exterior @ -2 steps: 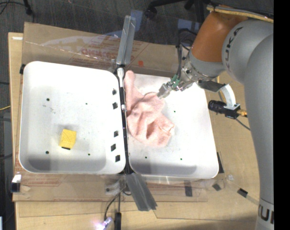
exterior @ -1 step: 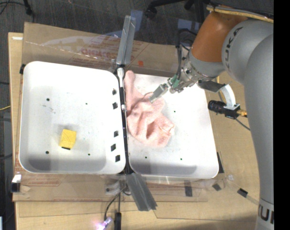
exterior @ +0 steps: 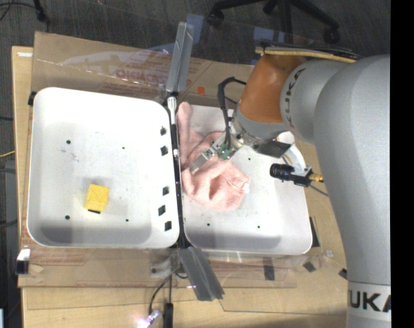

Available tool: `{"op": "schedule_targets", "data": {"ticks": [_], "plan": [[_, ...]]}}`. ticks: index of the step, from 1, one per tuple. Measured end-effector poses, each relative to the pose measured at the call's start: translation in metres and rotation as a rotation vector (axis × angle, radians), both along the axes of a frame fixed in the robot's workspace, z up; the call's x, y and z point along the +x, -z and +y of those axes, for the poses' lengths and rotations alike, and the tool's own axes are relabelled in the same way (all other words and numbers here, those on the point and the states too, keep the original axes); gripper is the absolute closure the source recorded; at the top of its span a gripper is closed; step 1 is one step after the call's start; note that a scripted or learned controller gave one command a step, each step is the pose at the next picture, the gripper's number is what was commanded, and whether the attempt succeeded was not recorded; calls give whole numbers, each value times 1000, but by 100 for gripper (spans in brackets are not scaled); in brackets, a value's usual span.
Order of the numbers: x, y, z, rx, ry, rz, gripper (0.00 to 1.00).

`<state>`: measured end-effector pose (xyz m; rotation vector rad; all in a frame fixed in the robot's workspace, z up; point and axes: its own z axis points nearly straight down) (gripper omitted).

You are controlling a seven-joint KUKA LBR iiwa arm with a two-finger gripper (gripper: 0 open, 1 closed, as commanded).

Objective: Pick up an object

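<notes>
A crumpled pink cloth lies in the right bin, bunched against its left wall. My gripper reaches down from the orange-banded wrist and its tip rests on the upper part of the cloth. A small yellow block sits on the floor of the left bin, toward its front left. Whether cloth is caught between the fingers is not visible.
A raised divider separates the two bins. The grey arm covers the right side of the right bin. A black cylindrical part with a cable sticks out beside the wrist. Cardboard lies under the bins.
</notes>
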<state>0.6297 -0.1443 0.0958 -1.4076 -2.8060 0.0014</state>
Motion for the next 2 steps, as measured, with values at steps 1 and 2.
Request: {"op": "schedule_targets", "data": {"ticks": [1, 2], "plan": [[1, -11, 1, 0, -4, 0, 100], [27, -96, 26, -1, 162, -2, 100]]}}
